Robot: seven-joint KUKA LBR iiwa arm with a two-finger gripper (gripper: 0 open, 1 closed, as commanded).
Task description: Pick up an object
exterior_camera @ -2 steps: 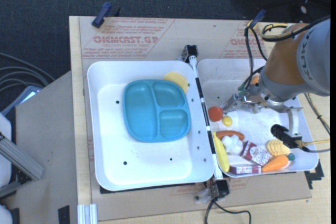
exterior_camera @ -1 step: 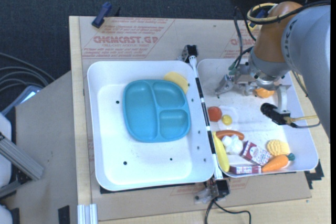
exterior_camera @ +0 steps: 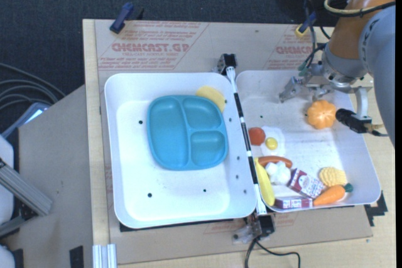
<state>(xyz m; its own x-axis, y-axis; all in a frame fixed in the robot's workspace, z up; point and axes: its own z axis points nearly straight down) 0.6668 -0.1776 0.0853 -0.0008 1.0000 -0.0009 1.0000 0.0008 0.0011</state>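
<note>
Hand (exterior_camera: 318, 90) hovers over the orange (exterior_camera: 321, 115), grip unclear; the round fruit could roll aside under an off-centre pinch.

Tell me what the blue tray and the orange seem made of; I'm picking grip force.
Blue tray: looks like moulded plastic, smooth with a dull sheen, one even colour, rounded walls between its compartments. Orange: probably a plastic or rubber toy fruit, matt, evenly coloured with a paler patch on top; the view leaves hard or soft open. Bins: white, smooth, likely plastic.
</note>
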